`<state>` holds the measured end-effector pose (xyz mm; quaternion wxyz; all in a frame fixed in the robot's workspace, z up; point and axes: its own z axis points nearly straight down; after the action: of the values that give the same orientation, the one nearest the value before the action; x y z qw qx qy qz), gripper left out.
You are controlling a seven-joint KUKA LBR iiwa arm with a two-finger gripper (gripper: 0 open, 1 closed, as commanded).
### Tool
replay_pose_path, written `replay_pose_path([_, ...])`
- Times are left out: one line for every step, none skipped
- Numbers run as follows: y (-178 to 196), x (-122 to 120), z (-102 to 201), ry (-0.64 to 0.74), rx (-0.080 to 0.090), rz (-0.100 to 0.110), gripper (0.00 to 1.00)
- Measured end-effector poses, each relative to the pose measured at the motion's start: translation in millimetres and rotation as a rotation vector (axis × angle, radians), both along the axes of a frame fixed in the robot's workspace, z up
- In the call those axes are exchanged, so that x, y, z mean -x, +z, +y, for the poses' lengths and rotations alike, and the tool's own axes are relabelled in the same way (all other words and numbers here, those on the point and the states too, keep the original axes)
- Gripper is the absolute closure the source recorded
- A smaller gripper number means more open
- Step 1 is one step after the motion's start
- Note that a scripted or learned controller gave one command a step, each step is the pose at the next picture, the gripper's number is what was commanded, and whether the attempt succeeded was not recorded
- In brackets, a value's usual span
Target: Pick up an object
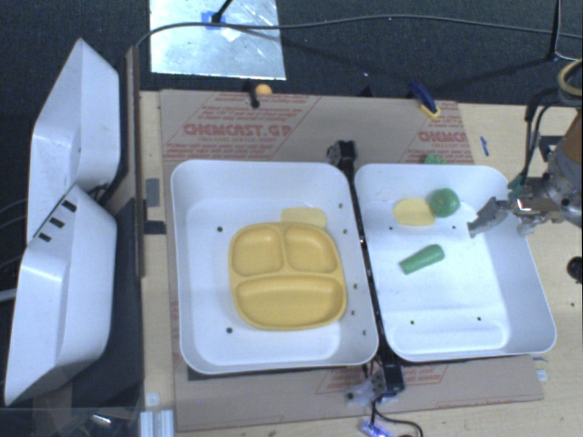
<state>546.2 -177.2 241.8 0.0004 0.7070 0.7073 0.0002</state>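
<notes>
The yellow divided tray (288,275), lying nearest the viewpoint, fills the middle of the left bin (205,244), with a pale yellow flat piece (303,217) touching its rim at 12 o'clock. In the right bin (510,317), three small candidates for the pick lie loosely grouped in the far half: a green cylinder (421,259) on its side near the centre, a yellow oval piece (414,211) at roughly 12 o'clock from it, and a green ball (444,201) touching that oval at its 2 o'clock. The gripper (487,217) stands at 3 o'clock of this group, over the bin's right-hand side, reached in from the bench edge; a grey finger (483,218) points toward the objects, apart from all of them. Nothing is held, and how far the tool is spread cannot be told at this angle. Judged from the layout, the pick has not yet been made; the ball lies closest to the tool.
</notes>
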Motion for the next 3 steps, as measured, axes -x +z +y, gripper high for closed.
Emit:
replay_pose_path([56,-2,20,0.002,0.000,-0.004,0.00])
replay_pose_path([65,-2,20,0.001,0.000,-0.002,1.00])
replay_pose_path([-12,49,51,0.000,-0.002,0.007,1.00])
